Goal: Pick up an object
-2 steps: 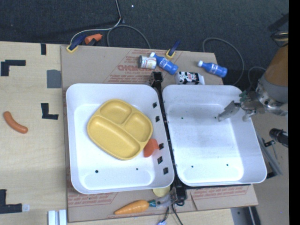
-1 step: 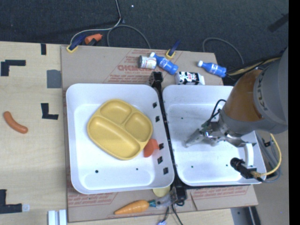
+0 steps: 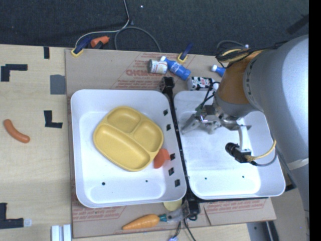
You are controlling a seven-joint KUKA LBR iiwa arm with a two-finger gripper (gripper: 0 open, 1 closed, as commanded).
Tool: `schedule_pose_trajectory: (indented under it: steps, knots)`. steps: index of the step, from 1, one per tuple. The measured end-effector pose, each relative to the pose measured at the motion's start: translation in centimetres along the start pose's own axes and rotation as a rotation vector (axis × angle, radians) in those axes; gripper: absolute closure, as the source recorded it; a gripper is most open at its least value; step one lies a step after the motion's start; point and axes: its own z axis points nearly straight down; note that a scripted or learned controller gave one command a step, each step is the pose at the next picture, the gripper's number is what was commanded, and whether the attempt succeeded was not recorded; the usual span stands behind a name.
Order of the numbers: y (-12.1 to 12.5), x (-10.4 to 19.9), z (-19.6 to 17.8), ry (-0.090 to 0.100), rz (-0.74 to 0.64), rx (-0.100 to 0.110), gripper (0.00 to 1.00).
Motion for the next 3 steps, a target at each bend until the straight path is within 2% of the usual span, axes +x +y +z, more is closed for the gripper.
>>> schedule_pose_trajectory:
  steps: [1, 2, 3]
  knots:
    - [3.6, -1.2, 0.1, 0.002, 0.003, 0.004, 0.00]
    - [6.4, -0.2, 0.1, -0.001, 0.002, 0.012, 0.00]
    - [5.5, -0.8, 0.1, 0.001, 0.005, 0.004, 0.00]
